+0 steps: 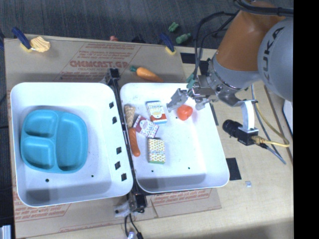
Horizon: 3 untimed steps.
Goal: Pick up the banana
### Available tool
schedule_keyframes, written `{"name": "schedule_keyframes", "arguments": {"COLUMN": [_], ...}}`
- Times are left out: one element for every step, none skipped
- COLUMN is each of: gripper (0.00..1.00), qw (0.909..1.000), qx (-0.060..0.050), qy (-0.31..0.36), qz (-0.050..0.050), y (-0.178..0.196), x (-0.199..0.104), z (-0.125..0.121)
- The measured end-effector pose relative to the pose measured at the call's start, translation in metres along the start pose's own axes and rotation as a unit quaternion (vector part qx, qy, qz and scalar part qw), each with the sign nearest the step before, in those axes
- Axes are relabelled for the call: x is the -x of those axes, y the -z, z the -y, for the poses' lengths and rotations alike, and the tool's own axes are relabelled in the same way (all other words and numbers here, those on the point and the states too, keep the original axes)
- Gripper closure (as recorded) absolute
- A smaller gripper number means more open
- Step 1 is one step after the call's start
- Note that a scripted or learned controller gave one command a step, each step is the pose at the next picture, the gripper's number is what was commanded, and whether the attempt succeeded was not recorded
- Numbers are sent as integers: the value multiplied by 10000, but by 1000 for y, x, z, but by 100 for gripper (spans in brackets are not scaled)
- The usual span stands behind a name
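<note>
The orange-banded arm (249,39) holds its gripper (185,99), spread wide, just above a red-orange toy (184,112).

**Even overhead light, soft focus**

Lit brightly and evenly from above. Mild glare on the white bins (209,148), strongest along the rims at lower centre. Soft grey shadows inside the bin walls and under the blue tray (52,141) at left. Dim and dark across the top of the frame. Slightly soft throughout; printed lettering on the cardboard (99,59) only partly legible.
</note>
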State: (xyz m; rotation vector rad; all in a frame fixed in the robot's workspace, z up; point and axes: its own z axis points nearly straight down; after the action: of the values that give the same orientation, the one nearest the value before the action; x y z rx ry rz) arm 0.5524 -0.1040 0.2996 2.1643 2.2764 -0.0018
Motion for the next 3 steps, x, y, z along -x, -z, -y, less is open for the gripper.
{"name": "schedule_keyframes", "arguments": {"gripper": [0, 0, 0], "qw": [9926, 9903, 9788], "qx": [-31, -27, -32], "qy": [-1217, -1392, -2050], "qz": [-8, 0, -8], "y": [-109, -102, -108], "x": [-131, -55, -126], "z": [9, 56, 56]}}
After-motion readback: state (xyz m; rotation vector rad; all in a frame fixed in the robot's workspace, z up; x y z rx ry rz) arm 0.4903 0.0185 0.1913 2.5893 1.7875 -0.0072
